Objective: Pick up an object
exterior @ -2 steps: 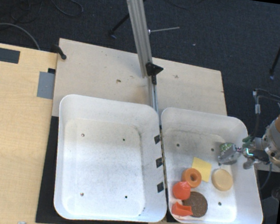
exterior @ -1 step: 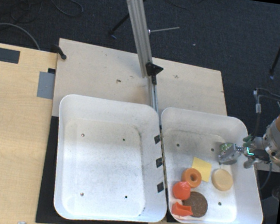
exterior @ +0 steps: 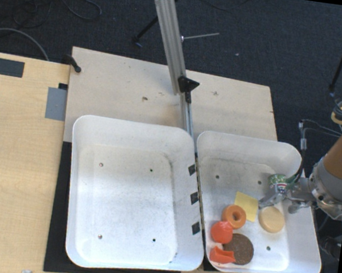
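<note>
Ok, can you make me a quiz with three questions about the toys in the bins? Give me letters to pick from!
1. Which bin holds the toys?
A. the left bin
B. the right bin
C. both bins

2. What colour is the ring?
A. orange
B. blue
C. black

3. Where is the gripper?
A. over the left bin
B. beside the cream disc
C. out on the wooden board

Answers:
1 B: the toys all lie in the right bin.
2 A: the ring is orange, next to the yellow square.
3 B: the gripper sits over the right bin, just above the cream disc.
</note>
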{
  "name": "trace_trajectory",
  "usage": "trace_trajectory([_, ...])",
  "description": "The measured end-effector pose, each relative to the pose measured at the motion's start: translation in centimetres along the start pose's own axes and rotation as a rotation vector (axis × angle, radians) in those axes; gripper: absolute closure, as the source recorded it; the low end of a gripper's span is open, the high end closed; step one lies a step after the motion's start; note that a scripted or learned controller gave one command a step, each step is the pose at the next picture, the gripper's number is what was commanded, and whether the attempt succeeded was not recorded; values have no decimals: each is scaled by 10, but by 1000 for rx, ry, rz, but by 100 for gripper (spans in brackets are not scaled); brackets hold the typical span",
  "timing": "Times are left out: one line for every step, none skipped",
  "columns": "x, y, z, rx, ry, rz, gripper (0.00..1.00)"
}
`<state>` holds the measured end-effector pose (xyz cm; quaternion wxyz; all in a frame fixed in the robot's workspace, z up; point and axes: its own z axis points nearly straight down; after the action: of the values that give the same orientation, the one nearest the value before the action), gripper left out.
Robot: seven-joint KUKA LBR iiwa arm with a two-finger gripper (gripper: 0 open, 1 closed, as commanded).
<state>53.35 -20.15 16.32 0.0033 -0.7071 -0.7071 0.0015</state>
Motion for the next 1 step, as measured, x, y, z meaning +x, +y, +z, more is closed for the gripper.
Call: trace_trajectory([0,-5,60,-7,-3,0,0])
